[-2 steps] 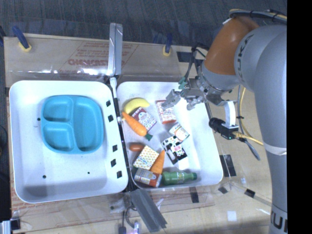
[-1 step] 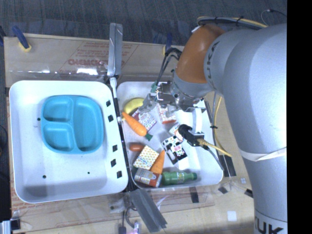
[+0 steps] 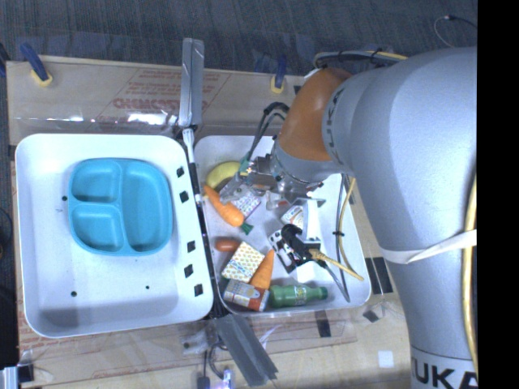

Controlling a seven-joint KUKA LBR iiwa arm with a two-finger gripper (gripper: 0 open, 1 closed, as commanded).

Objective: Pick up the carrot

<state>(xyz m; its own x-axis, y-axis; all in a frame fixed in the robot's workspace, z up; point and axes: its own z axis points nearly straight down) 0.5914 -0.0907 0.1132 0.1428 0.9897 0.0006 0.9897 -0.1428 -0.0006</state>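
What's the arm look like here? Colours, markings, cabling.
Bulky grey arm with rounded links. Glossy orange band above the wrist. Dark KUKA lettering low on the base, partly cut off. Thin black cables loop beside the orange band.

— What lies beyond the surface?
— A dark blue-grey carpet (image 3: 122,6), ribbed in fine lines, runs across the far side of the view.
— And the surface itself?
— The surface (image 3: 73,87) is a pale brown board with faded red print (image 3: 150,94) near its far edge. A blue clamp (image 3: 34,65) grips the far left corner, and a second blue clamp (image 3: 280,74) sits farther right along the same edge.
— Any other fittings?
— A grey metal bar (image 3: 192,75) crosses the far edge, and a grey metal bracket (image 3: 247,353) juts out at the near edge. Beside it, to the right, pale wood (image 3: 357,355) shows.
— The light?
— Soft and even.
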